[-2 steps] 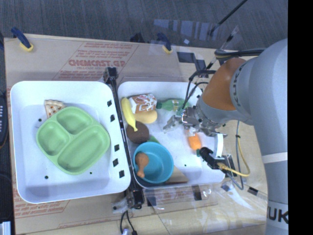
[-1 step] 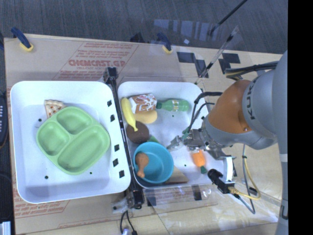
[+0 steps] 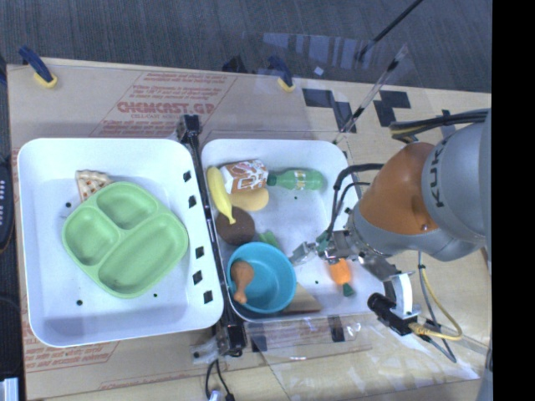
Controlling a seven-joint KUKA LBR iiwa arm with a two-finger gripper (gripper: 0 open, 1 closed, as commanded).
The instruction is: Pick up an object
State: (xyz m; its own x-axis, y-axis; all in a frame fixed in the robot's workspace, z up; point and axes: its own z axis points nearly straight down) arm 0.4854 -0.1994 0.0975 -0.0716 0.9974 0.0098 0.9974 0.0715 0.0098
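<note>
My gripper (image 3: 328, 251) hangs low over the right bin (image 3: 313, 150), near its right wall, below the grey wrist with the orange band (image 3: 393, 203). An orange carrot with a green tip (image 3: 340, 273) lies just beneath and to the right of the gripper; whether they touch is unclear. To the gripper's left stands a blue bowl (image 3: 269, 281) with a brown drumstick (image 3: 240, 279) in it. Farther back in the same bin lie a yellow banana (image 3: 220, 194), an orange-and-white carton (image 3: 245, 175), a green bottle (image 3: 297, 180) and a brown round object (image 3: 236, 224).
The left bin (image 3: 33, 249) holds a green divided plate (image 3: 125, 239) and a waffle-like slice (image 3: 89, 182) at its back left. A tan wedge (image 3: 306, 304) pokes out under the blue bowl. Cables (image 3: 435, 328) trail at the arm's right.
</note>
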